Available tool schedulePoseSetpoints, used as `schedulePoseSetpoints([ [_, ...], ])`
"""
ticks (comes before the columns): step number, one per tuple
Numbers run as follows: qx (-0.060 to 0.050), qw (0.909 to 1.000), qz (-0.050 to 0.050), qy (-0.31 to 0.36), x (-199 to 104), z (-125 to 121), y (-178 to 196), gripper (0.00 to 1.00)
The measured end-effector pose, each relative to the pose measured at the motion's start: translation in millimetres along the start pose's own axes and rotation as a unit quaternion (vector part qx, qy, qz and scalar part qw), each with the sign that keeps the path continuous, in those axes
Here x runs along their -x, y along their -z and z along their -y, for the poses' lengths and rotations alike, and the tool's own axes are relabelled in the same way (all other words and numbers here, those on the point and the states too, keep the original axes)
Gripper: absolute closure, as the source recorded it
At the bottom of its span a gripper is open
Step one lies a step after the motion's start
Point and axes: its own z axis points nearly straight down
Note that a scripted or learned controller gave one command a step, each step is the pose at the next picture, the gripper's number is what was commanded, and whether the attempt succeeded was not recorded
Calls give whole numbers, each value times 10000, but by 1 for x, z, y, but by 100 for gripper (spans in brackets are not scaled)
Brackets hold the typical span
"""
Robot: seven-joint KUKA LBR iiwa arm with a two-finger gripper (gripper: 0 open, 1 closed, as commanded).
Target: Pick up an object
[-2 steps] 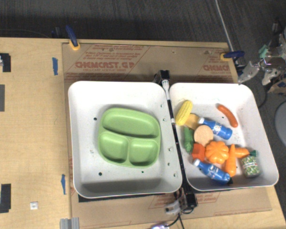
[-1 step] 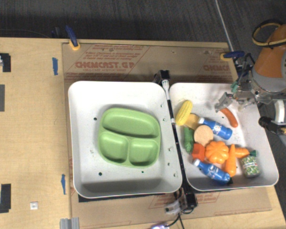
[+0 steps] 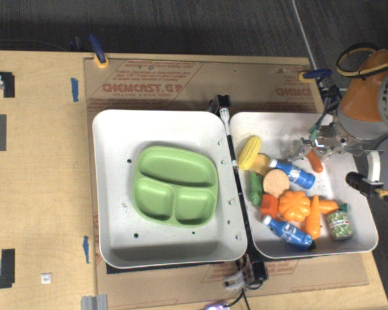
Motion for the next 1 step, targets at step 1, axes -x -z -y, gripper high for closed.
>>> schedulePoseSetpoints([
  [1,25,10000,35,-6,3,-1,12,100],
])
